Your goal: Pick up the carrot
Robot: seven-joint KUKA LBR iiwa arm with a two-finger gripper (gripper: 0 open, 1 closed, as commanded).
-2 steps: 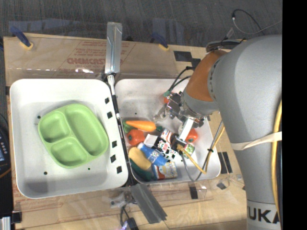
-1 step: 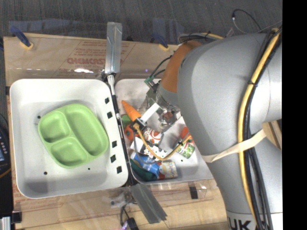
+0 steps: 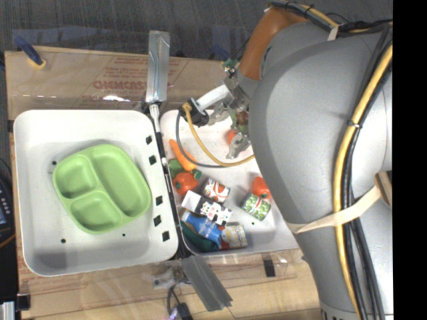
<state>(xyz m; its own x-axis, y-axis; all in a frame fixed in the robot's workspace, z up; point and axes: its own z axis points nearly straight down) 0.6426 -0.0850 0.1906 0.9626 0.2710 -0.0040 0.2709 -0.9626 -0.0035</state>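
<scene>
The slim orange carrot (image 3: 181, 156) with a green tip lies in the right white plastic bin (image 3: 175, 120), near its left wall, above a red tomato-like toy (image 3: 185, 181). The gripper (image 3: 235, 133) hangs over the bin's upper middle, apart from the carrot; how far open it is cannot be told. A green three-compartment plate (image 3: 101, 189) sits in the left white bin (image 3: 33, 199) on the desk (image 3: 67, 75).
</scene>
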